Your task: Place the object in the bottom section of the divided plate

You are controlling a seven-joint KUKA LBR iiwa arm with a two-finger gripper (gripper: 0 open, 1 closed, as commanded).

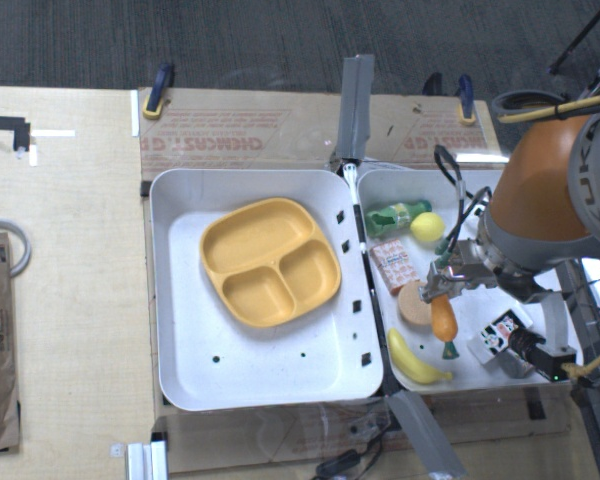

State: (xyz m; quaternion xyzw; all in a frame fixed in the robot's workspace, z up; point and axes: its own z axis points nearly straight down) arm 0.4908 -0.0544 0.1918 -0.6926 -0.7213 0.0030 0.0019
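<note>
Hovering over the right bin [550, 308], I am holding my gripper [442, 284] low among the play food; whether it is grasping anything I cannot tell from this angle. Just beneath it, a carrot [444, 322] is lying, smooth orange plastic tapering to a green stub, touching a flat tan disc [414, 305]. A curved yellow banana [416, 360] is resting near the bin's front wall. A round lemon [427, 228] is sitting beside a green bottle [395, 217], with a small printed packet [392, 263] below them. In the left bin [180, 298], the divided plate [270, 261] is lying flat: matte yellow-orange, rounded corners, three compartments, its bottom section [257, 296] holding nothing.
</note>
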